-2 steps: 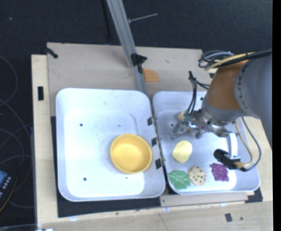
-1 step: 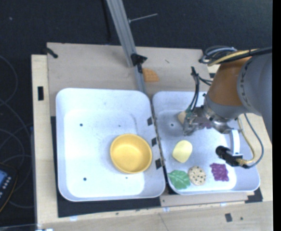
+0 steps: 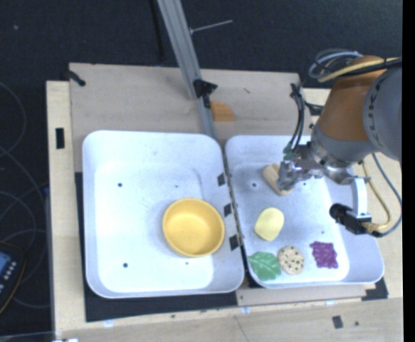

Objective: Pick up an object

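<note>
My gripper [image 3: 287, 179] reaches down into the right bin [image 3: 356, 262], right at a small tan object [image 3: 272, 176] lying near the bin's back left. The fingers meet the tan object's right side. Closer to the front of that bin lie a pale yellow lemon-shaped piece [image 3: 269, 224], a green leaf-shaped piece [image 3: 265, 265], a round speckled cookie [image 3: 290, 260] and a purple grape cluster [image 3: 324, 254]. A yellow bowl [image 3: 192, 227] sits in the left bin [image 3: 122, 162].
A slanted metal pole [image 3: 182, 48] rises behind the bins, with a small orange block [image 3: 221, 111] at its foot. The arm's orange band [image 3: 346, 112] and cables [image 3: 367, 205] hang over the right bin's right side.
</note>
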You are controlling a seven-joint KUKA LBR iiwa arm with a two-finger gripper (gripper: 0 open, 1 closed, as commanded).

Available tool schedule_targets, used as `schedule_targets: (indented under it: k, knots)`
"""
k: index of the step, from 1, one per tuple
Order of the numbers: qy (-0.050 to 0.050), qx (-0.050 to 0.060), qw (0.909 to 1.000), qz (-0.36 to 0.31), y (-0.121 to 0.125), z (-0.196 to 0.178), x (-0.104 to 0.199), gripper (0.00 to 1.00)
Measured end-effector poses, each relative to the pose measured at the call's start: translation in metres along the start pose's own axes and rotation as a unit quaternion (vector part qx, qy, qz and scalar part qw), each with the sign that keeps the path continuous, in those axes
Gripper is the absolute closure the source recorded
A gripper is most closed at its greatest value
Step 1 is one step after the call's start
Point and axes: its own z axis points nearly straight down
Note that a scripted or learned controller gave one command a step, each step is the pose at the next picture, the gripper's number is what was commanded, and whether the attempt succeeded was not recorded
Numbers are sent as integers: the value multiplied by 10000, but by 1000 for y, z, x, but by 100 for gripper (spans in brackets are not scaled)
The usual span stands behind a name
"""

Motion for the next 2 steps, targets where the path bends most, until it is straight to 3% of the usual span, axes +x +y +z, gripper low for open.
schedule_targets:
  k: [1,2]
  knots:
    - [-5,-9,10000,25,-2,-56,-11,100]
    - [5,18,10000,12,-1,-61,-12,100]
